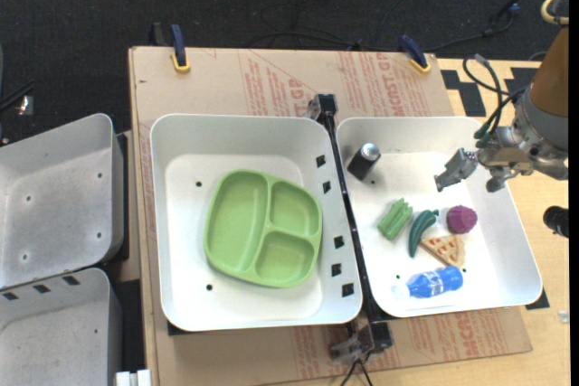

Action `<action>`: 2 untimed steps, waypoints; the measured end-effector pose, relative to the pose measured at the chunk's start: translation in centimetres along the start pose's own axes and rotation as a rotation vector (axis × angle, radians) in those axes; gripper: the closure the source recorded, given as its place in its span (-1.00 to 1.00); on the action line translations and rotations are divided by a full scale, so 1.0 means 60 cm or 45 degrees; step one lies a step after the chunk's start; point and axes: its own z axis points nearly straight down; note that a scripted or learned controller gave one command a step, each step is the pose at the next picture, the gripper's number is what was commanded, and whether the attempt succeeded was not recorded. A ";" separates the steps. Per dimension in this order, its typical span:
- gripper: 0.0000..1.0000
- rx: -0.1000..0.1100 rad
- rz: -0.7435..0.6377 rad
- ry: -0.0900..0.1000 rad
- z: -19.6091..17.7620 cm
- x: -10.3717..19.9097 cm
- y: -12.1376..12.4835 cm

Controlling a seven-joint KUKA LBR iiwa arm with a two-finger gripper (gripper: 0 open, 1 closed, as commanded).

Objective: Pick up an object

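Note:
The right bin (507, 285) holds a dark can (364, 162) lying near its back left, a light green ridged piece (395, 219), a dark green pepper-like item (421, 230), a purple lump (461, 218), an orange pizza slice (445, 249) and a blue bottle (434, 282) near the front. My gripper (475, 172) hangs over the right bin's back right part, above and a little behind the purple lump. Its two fingers stand spread apart, with nothing between them.
The left bin (172, 221) bears a light green divided plate (263, 229). Blue-and-yellow clamps (179, 50) hold the cardboard base at the back. White trays (54, 185) lie off the bench at the left. Cables trail at the back right.

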 end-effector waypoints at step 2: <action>-1.00 -0.008 0.000 -0.001 0.071 -0.010 -0.007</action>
